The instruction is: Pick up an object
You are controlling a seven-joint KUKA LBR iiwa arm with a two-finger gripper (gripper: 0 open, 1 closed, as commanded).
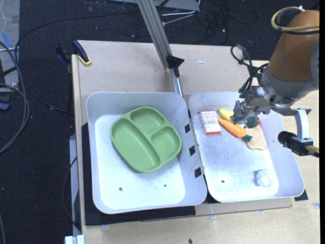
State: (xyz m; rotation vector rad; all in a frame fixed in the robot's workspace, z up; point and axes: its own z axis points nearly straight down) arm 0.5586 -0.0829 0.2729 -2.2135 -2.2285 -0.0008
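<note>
while the left bin (101, 187) holds a green tray (146, 139), right bin (284, 182) holds carrot (231, 127), box (209, 122), claw (242, 117) grip unclear

Views: one fixed camera.
Position: above the bench (127, 60), on its near long side.
Facing: down at a slant, so the far edge of the bench sits high in the frame and the dark floor (40, 14) with cables shows beyond it.
Distance: fairly far back; both white bins, the left bin (101, 187) and the right bin (284, 187), fit whole in the frame, side by side across the middle.
Arm side: the arm (297, 50) enters from the frame's right, large and near the lens.
</note>
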